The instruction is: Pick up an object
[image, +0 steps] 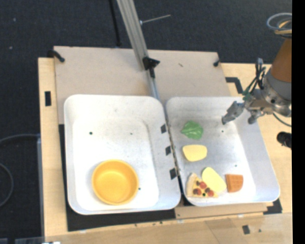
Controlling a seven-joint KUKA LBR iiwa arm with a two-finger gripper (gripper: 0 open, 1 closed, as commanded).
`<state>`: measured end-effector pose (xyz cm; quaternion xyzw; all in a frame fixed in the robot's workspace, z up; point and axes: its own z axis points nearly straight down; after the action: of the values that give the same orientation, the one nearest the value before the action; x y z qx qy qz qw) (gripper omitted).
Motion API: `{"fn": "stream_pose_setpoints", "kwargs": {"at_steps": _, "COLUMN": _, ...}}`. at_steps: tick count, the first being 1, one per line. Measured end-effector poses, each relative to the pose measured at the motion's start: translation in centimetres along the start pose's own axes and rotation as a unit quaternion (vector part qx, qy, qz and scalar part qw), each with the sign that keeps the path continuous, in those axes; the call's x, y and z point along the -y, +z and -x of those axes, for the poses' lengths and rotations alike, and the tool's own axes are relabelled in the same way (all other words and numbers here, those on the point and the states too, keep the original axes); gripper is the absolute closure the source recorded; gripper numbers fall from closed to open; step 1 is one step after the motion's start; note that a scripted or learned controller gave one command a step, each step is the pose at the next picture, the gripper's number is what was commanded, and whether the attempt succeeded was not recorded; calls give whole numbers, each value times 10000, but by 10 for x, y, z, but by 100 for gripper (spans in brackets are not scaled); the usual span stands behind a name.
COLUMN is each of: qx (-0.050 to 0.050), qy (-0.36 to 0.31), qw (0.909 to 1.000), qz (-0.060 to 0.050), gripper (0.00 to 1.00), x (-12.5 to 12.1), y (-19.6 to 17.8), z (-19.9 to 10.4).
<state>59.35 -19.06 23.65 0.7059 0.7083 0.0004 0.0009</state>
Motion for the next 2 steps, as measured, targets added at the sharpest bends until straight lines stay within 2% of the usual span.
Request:
{"fn": "stream_pose_setpoints", "kwargs": {"at_steps": 1, "qx": 2, "qy": -2, "qw": 10000, "qz": -1, "gripper": 0, "x": 0, "y": 0, "z": 0}}
{"fn": "stream_pose_setpoints", "kwargs": {"at_steps": 2, "qx": 5, "qy": 16, "qw": 10000, "qz": -25, "gripper": 0, "x": 8, "y": 45, "z": -1}}
